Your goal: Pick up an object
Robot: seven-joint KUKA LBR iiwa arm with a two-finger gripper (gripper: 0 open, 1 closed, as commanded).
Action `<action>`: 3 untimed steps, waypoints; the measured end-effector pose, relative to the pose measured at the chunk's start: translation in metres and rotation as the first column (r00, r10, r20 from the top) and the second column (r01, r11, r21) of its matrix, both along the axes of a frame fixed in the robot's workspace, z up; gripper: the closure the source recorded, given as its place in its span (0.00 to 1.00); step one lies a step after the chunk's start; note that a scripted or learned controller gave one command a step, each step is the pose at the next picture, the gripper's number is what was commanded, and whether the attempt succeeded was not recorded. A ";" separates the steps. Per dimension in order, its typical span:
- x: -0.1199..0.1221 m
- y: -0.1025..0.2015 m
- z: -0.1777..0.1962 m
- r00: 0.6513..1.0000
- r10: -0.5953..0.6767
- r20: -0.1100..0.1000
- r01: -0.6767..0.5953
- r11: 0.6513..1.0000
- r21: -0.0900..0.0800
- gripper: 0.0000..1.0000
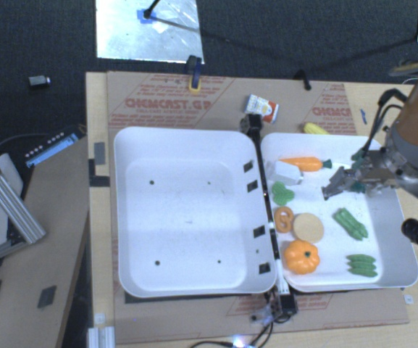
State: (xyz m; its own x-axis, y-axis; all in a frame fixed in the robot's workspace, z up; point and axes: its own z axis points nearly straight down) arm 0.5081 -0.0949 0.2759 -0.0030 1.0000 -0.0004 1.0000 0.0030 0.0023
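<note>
The right bin (408, 261) holds several toy foods: a carrot (306, 164), a white block (288, 171), a green leafy piece (282, 193), an orange pretzel ring (283, 220), a tan round disc (308, 228), an orange pumpkin (301, 257) and two green pods (350, 222) (361, 264). My gripper (333, 188) hangs over the bin's middle, right of the carrot and above the upper pod. It reaches in from the right and points left. Nothing shows held in it.
The left bin (187, 133) stands beside the right one, with a black hinge strip (263, 209) between them. Behind the bins, a yellow item (314, 129) and a white-and-orange packet (261, 107) lie on the cardboard. A clamp (193, 73) sits at the back edge.
</note>
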 end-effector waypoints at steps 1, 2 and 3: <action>0.001 0.000 0.011 1.000 0.003 0.003 -0.003 1.000 0.000 1.00; -0.021 -0.011 0.141 1.000 0.000 0.015 0.000 1.000 -0.003 1.00; 0.033 -0.026 0.184 1.000 0.003 0.008 -0.003 1.000 -0.003 1.00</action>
State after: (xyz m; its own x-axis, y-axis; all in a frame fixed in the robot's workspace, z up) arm 0.5412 -0.1207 0.4601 -0.0060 1.0000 -0.0031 0.9999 0.0060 0.0101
